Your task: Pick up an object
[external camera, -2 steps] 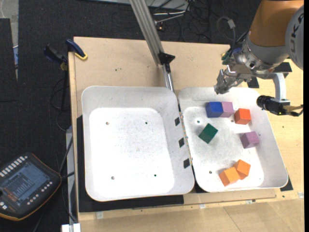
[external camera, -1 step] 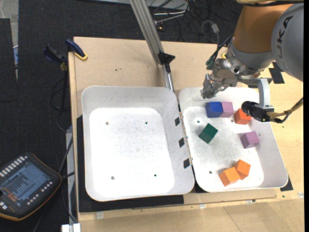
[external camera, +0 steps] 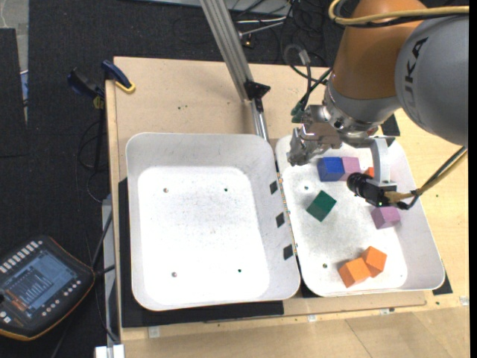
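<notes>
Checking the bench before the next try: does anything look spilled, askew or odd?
Nothing stands out. The blue cube, green cube, purple block and two orange blocks lie loose in the right bin, none spilled outside it.

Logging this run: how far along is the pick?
Done: the gripper is over the right bin, near the blue block. In hand: nothing that I can see. Left: grasping and lifting; the green block and the orange blocks lie untouched.

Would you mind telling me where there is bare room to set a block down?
The left bin offers bare floor. In the right bin, a patch lies between the green block and orange blocks; its far end is crowded around the hand.
</notes>
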### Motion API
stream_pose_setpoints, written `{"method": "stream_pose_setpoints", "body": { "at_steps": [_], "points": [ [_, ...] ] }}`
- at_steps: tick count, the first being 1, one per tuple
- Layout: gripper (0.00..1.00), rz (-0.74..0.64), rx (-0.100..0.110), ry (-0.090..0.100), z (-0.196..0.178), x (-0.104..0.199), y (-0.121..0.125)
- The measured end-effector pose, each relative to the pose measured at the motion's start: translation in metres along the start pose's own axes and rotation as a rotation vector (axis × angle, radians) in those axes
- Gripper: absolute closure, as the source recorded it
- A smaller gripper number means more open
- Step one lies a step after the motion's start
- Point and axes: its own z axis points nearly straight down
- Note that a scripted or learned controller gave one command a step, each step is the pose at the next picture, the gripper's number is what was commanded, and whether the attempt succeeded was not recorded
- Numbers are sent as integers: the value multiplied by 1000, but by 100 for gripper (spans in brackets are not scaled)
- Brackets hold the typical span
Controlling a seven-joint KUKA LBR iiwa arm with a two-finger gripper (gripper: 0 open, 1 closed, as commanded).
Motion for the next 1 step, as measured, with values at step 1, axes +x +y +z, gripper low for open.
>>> {"method": "stream_pose_setpoints", "body": {
  "at_steps": [1],
  "points": [
    [100, 1, 1, -1, 23, 44, -11]
  ]
}}
